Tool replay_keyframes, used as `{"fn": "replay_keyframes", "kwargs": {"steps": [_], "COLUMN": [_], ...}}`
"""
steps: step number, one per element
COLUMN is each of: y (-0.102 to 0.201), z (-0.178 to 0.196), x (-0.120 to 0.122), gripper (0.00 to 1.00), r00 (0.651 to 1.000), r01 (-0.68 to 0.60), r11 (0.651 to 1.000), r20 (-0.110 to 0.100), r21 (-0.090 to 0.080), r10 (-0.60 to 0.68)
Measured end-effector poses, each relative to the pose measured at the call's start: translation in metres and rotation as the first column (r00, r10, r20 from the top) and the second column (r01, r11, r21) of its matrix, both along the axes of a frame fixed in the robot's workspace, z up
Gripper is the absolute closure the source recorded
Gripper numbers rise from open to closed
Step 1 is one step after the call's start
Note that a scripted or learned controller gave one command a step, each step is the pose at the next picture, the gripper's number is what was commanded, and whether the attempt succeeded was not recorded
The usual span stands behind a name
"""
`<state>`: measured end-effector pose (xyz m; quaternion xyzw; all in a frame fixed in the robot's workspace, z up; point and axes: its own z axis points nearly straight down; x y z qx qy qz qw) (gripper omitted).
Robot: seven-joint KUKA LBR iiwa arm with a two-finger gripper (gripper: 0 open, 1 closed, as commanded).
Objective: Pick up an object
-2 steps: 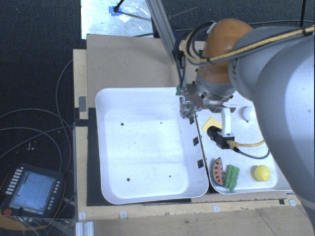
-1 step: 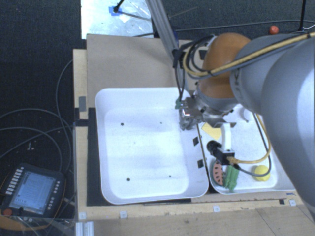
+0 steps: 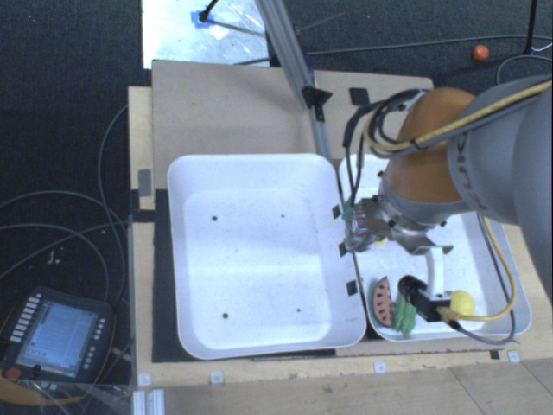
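- Camera view: the arm hangs over the right bin, with its gripper near that bin's left wall; I cannot tell whether it is apart or together.
- A watermelon slice, a green toy and a yellow ball lie along the right bin's near edge.
- The left bin sits just beside the right bin on the desk.
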<state>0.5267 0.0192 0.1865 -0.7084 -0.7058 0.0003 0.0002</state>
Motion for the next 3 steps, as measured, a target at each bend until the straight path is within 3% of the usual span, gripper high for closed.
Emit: {"fn": "replay_keyframes", "kwargs": {"steps": [3], "y": [0.002], "z": [0.031], "x": [0.002], "gripper": [1.00], "r00": [1.000], "r01": [-0.004], "r11": [1.000], "r20": [0.004], "r21": [0.001], "r10": [0.004]}}
